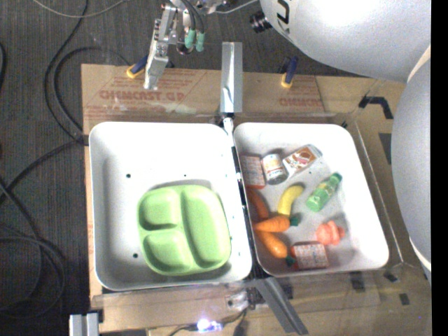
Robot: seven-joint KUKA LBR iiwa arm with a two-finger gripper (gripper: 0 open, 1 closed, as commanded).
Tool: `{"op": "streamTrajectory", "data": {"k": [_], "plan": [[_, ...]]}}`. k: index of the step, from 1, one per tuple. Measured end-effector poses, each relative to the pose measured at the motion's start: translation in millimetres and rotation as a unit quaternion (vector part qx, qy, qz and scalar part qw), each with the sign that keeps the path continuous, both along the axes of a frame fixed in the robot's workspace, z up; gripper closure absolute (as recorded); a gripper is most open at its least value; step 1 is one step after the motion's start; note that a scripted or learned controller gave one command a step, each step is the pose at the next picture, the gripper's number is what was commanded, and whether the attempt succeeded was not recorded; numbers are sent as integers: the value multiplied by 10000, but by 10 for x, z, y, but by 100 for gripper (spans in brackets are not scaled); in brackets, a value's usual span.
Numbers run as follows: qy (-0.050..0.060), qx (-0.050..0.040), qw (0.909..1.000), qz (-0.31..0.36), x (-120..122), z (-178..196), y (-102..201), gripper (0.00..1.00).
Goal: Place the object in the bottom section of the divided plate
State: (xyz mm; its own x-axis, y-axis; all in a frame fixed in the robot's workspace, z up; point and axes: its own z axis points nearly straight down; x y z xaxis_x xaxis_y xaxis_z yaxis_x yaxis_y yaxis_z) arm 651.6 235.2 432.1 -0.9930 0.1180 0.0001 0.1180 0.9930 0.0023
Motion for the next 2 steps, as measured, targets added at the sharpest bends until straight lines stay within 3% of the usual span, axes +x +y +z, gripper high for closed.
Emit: {"op": "streamTrajectory", "data": {"k": [1, 2], "plan": [[4, -12, 9939, 1101, -691, -719, -28, 100], [-14, 3, 9991, 424, 176, 16, -7, 100]]}}
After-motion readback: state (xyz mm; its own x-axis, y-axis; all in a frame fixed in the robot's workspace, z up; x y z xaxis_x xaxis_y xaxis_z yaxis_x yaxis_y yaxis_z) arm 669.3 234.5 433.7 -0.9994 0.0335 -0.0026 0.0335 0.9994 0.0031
